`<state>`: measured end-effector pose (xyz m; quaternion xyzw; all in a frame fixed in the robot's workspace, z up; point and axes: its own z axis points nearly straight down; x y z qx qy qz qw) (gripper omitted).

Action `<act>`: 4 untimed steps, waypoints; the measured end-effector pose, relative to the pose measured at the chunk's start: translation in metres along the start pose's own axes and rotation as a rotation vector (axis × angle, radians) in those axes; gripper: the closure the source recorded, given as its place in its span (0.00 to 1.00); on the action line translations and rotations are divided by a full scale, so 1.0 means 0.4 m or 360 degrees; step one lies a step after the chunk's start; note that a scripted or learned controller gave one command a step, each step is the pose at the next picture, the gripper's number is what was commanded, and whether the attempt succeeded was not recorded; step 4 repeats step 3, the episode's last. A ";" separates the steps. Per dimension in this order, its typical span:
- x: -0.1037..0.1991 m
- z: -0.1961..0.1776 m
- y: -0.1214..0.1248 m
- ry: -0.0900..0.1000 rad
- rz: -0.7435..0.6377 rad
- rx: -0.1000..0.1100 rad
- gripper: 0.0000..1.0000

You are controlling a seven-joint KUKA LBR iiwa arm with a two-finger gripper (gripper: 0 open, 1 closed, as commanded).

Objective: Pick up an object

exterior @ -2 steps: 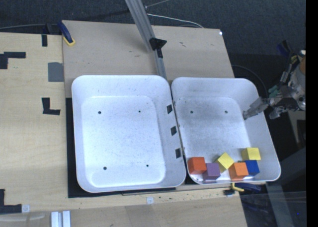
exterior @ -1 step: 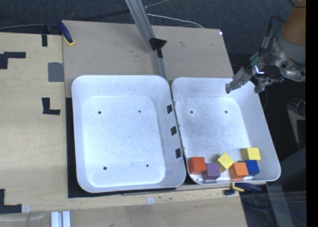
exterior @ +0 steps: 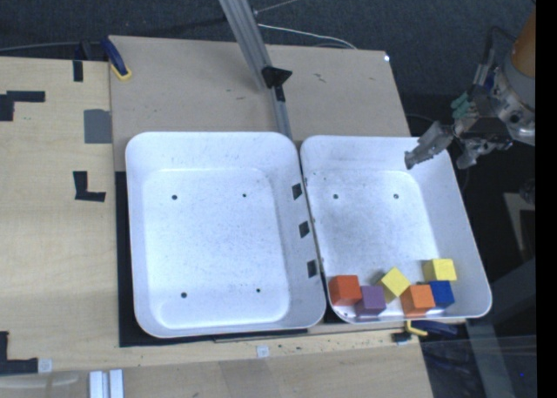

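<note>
Gripper (exterior: 442, 148) hangs over the far right rim of the right bin (exterior: 365, 213); jaws look spread, one finger (exterior: 424, 145) over the rim, the other (exterior: 466, 154) just outside it, nothing between them. All targets sit bunched along the right bin's near edge, well apart from the gripper. Count: six blocks – two orange (orange block by the divider (exterior: 345, 288), orange block near the corner (exterior: 419, 298)), two yellow (tilted yellow block (exterior: 395, 281), yellow block at the right wall (exterior: 442, 268)), one purple block (exterior: 372, 299), one blue block (exterior: 442, 293). Left bin (exterior: 213, 231) holds none. Risks, as I read it: blocks touch or nearly touch, so a finger likely lands on a neighbour instead of beside the target; cluster hugs the near wall and corner, so a finger could strike the rim; tilted yellow may twist out on closing.
</note>
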<state>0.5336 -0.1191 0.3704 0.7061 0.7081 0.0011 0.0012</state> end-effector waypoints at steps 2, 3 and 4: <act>0.070 0.160 -0.026 0.0002 0.0002 0.0018 1.00; 0.321 0.220 -0.081 0.0004 -0.0008 0.0013 1.00; 0.321 0.220 -0.081 0.0004 -0.0008 0.0013 1.00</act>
